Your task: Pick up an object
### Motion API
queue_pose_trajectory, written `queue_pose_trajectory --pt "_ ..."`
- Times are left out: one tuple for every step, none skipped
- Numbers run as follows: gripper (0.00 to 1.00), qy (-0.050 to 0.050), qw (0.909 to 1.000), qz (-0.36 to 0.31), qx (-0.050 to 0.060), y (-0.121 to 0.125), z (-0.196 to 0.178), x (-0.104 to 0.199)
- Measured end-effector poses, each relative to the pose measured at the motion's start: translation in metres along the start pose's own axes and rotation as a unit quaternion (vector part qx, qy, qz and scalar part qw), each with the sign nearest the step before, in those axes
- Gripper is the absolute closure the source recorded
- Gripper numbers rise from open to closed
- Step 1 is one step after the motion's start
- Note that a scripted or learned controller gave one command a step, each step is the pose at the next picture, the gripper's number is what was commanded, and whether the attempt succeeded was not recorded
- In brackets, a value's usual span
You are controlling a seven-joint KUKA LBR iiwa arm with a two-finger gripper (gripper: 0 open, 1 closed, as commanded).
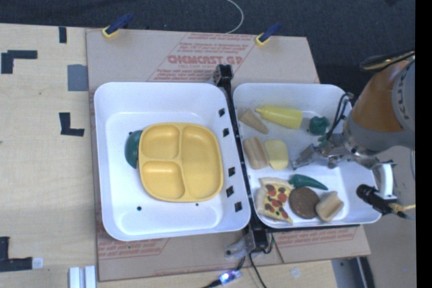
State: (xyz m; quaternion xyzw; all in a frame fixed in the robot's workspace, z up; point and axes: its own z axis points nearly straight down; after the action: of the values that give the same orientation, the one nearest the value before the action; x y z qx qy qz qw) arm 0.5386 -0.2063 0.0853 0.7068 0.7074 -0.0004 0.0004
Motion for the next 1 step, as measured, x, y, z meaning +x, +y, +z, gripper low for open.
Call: queue_pose_trajectory --pt "1.0 -0.001 1.0 0.0 -0.001 0.0003 -0.0104 -0.0004"
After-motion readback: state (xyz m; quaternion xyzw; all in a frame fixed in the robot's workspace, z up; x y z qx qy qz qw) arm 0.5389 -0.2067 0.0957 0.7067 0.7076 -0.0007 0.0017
